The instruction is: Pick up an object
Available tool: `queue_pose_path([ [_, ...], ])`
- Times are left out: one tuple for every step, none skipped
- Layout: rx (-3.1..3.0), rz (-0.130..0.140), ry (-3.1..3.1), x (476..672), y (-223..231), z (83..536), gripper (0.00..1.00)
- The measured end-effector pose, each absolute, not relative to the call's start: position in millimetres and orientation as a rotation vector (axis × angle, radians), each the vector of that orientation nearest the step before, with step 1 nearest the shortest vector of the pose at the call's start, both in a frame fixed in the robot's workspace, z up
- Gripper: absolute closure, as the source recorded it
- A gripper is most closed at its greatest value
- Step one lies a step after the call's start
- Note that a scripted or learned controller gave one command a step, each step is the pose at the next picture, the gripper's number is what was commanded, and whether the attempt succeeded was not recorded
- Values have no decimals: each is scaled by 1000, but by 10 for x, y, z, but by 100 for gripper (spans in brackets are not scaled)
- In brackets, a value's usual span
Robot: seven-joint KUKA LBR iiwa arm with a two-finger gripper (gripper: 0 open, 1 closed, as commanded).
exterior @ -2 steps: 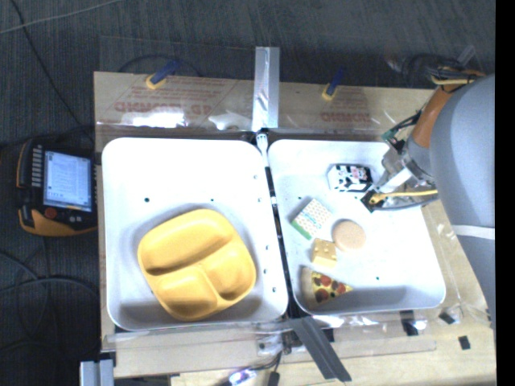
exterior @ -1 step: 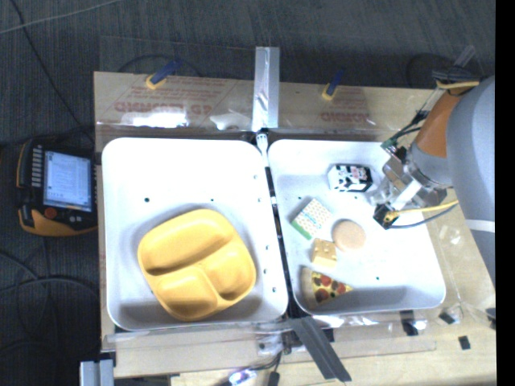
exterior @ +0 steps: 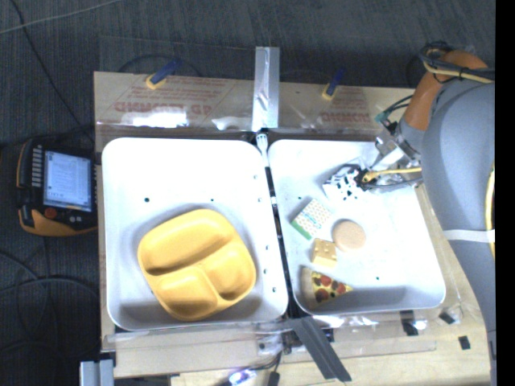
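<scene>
**Camera view: arm down in the right bin's upper corner**

Camera view looks down on two white bins side by side, and the action is all on the right. The arm (exterior: 459, 159) comes in from the right edge of the frame, grey and bulky, its orange band (exterior: 422, 103) showing near the upper right. The gripper (exterior: 354, 179) sits low in the upper part of the right bin (exterior: 402, 248), its tip right at a small white block with dark dots (exterior: 338, 185). How far the pincer is open, and whether it has hold of that block, I cannot tell; the parts run together there.

Below it, toward the bin's middle, lies a white-and-green patterned piece (exterior: 311, 216). Just right of that sits a round tan disc (exterior: 348, 234). A pale yellow block (exterior: 324, 253) lies touching or just beside the disc's lower left. Near the bin's lower edge rests a pizza-slice toy (exterior: 326, 286).

Over in the left bin (exterior: 129, 167), a yellow divided tray (exterior: 197, 262) fills the lower middle. Outside the bins, at the left edge of the frame, a handheld pendant (exterior: 58, 187) with a lit screen lies on the dark floor.
</scene>
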State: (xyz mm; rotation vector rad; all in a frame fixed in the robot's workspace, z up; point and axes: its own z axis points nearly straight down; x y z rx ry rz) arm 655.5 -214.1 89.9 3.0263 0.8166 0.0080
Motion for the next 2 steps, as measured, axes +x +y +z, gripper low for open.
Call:
queue_pose_path([
  [3021,0,820,6553,-2141,993,100],
  [3071,-11,655,6132,-1834,1038,100],
])
